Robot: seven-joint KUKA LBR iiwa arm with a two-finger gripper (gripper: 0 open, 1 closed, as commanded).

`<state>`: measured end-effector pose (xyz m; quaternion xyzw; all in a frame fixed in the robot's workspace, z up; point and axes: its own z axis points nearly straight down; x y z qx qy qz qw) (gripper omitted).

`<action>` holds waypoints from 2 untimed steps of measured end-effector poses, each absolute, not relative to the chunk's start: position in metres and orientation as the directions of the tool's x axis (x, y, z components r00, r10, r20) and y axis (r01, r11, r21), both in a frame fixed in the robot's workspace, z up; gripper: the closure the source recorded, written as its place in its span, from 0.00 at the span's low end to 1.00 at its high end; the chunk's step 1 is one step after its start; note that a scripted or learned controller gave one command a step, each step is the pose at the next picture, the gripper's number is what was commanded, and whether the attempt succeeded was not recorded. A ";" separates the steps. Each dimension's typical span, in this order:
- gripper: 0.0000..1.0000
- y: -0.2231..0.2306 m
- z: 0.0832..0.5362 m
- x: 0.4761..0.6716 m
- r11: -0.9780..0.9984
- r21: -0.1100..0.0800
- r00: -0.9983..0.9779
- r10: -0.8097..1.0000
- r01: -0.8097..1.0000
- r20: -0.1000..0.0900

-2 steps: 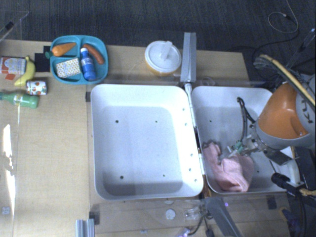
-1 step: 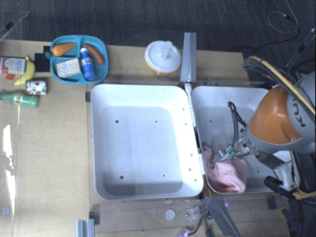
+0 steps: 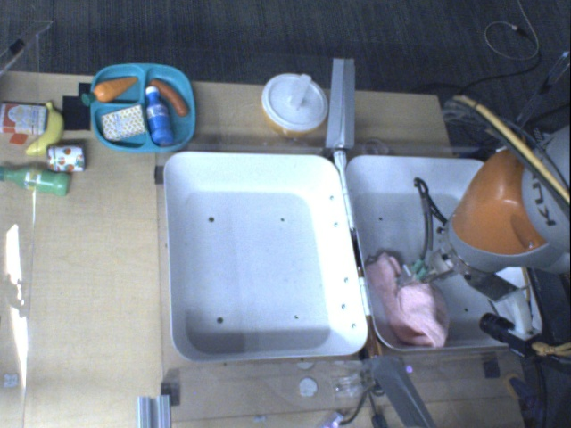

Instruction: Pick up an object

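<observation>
2 white bins side by side. Pink cloth (image 3: 406, 300) lies crumpled in the right bin (image 3: 393, 194), near its front-left corner, against the left wall. Arm (image 3: 504, 212) reaches in from the right; gripper (image 3: 421, 270) sits low at the cloth's upper right edge, touching or just above it. Can't tell how wide the gripper is set, nor whether any cloth is caught in it. Left bin (image 3: 259, 248) beside it. Blue tray (image 3: 143, 105) of toy food and a white lidded cup (image 3: 294, 102) sit on the bench behind.
</observation>
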<state>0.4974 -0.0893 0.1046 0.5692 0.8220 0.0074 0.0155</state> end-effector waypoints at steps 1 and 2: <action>0.00 -0.089 0.105 0.497 0.352 0.030 -0.351 0.936 0.936 -0.017; 0.00 -0.089 0.105 0.497 0.352 0.030 -0.352 0.936 0.936 -0.017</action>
